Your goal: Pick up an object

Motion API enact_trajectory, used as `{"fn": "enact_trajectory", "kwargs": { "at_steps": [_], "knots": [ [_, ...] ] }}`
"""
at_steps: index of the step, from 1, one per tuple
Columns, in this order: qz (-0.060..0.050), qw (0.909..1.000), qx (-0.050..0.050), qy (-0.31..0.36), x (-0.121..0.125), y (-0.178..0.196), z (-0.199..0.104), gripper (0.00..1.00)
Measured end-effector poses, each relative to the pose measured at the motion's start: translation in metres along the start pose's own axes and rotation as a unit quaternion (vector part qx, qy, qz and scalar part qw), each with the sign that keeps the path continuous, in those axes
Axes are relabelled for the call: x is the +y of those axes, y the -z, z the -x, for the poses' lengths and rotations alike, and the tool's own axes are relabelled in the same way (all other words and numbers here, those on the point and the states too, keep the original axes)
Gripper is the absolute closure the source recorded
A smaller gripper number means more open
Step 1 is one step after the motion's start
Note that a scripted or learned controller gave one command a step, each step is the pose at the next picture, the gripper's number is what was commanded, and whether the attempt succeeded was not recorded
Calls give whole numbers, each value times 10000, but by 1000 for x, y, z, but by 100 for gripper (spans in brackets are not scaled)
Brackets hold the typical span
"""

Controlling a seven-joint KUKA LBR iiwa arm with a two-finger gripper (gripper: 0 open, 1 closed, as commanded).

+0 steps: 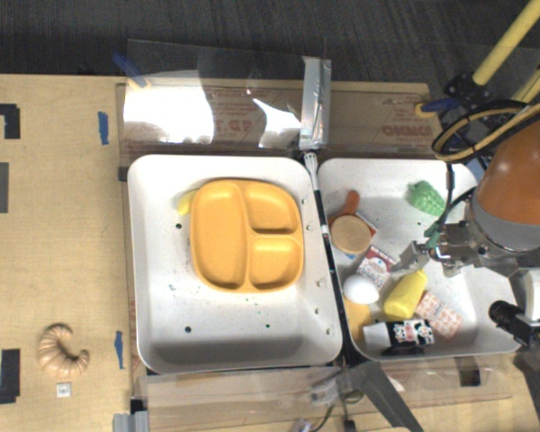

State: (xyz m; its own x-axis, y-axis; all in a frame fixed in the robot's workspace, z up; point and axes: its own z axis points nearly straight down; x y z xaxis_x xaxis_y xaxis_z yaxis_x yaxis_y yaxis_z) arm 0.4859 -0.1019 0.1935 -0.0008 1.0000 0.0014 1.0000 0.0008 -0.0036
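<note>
Objects for picking lie in the right bin (486,345), and the approach step is in hand.

Camera view: the arm (520,187) comes over the right bin, and its hand (429,247) hangs just above the yellow bottle (405,295); I cannot tell how it stands, wide or narrow, and nothing is seen held. Near the bottle lie a white egg (360,290), a wooden cup (349,232), a small cow-print bottle (398,333) and a green toy (426,196). The left bin (153,268) carries a yellow divided tray (246,234). Next, I judge, the hand must go down straight on one piece, probably the yellow bottle, without pushing its close neighbours.
</note>
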Motion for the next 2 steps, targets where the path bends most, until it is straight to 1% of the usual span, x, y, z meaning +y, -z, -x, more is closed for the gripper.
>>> {"fn": "enact_trajectory", "kwargs": {
  "at_steps": [1, 2],
  "knots": [
    [30, 9998, -6, -202, -5, 45, -6, 0],
    [79, 9934, -16, -1145, -3, -102, 12, 0]
  ]
}}
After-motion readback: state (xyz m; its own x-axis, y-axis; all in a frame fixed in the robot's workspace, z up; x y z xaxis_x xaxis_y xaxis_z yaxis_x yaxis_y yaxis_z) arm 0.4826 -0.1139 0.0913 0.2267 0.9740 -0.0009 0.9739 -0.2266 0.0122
